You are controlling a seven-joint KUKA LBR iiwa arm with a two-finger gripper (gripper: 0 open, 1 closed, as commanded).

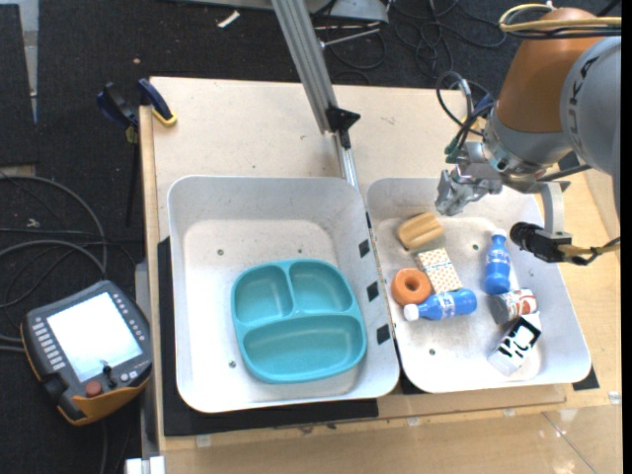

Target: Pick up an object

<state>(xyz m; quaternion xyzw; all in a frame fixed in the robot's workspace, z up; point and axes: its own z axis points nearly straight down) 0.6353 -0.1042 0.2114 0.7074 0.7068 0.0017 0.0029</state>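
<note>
hand (pixel 452 197) above right bin (pixel 568 363) | bread roll (pixel 420 230) just below-left

Grey teach pendant (pixel 87 352) on floor; blue clamp (pixel 131 104) at bench corner.

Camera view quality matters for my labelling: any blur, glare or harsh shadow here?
Camera view: evenly lit, soft shadows; the bins and tray look sharp; slight glare on the orange band; the gripper looks a little soft.
</note>
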